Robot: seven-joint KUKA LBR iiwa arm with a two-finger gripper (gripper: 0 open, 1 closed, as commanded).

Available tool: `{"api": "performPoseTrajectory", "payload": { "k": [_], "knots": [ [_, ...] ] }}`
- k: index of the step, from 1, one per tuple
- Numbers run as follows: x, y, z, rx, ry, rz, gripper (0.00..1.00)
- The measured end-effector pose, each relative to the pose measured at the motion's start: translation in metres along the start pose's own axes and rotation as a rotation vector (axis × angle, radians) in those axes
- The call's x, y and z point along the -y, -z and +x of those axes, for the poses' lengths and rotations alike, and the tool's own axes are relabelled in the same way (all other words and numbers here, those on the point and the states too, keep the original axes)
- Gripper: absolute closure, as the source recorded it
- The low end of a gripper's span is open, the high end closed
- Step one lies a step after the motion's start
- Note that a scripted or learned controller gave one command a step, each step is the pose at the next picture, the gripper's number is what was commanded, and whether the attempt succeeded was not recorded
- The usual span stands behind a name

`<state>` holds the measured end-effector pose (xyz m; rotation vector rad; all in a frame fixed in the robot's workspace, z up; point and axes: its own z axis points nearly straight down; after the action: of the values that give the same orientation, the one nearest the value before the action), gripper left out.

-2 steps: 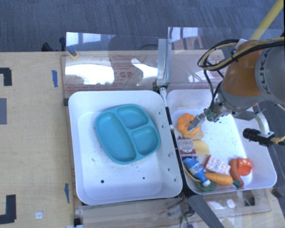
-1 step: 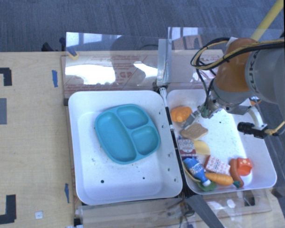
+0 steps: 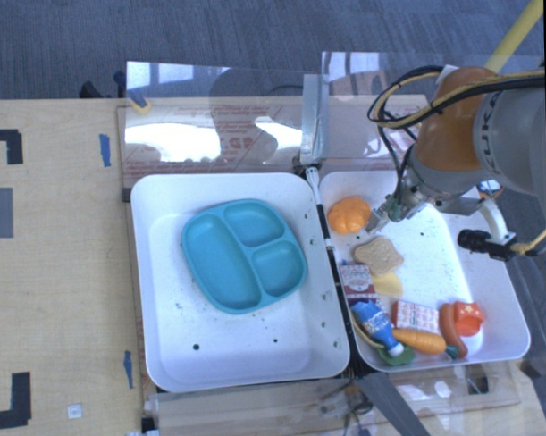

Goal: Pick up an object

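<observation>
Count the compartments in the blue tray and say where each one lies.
3. The blue tray in the left bin has one long compartment on its left side, one at upper right and one at lower right. None looks hidden.

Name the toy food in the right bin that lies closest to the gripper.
The round orange fruit at the bin's upper left. It lies just left of the gripper; the bread slice and carrot lie farther down.
</observation>
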<state>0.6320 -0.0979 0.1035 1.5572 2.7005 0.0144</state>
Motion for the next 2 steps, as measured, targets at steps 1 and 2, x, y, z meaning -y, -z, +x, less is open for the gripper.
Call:
{"api": "performPoseTrajectory", "payload": {
  "k": [1,2],
  "knots": [
    [-0.062,0.083,0.031,-0.01,-0.25,0.014,1.0],
    [-0.098,0.124,0.092,-0.01,-0.417,0.017,1.0]
  ]
}}
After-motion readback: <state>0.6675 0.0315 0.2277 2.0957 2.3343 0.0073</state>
